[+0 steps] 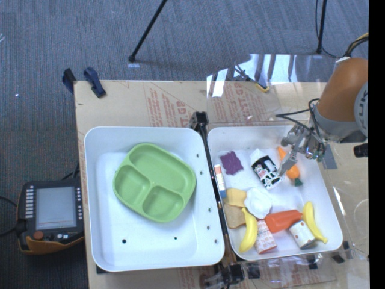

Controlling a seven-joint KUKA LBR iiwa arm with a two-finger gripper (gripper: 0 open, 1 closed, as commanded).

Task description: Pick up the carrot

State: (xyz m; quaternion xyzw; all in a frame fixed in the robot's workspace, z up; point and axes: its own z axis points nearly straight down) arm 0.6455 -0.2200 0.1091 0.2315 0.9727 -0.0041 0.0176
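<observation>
gripper: the gripper [291, 159] hangs low over the back right part of the right bin [334, 205], its fingers slightly apart and pointing down-left, with nothing visibly between them.
carrot: the carrot [289, 164] looks to be the small orange piece with a green tip lying just beside and partly under the fingertips, near the bin's right wall; a second orange bit shows just behind the fingers.
handling: judged a light, stiff plastic toy with a smooth, tapering skin, so likely to slip or skid if pinched off-centre.
grasp: best taken across the thick middle of the body, away from the green end.
neighbours: a black-and-white carton [265, 171] lies just left of it; a larger orange-red piece [281, 221] and two bananas [315, 221] sit nearer the front.
left bin: a green divided plate [154, 182], well apart.
</observation>
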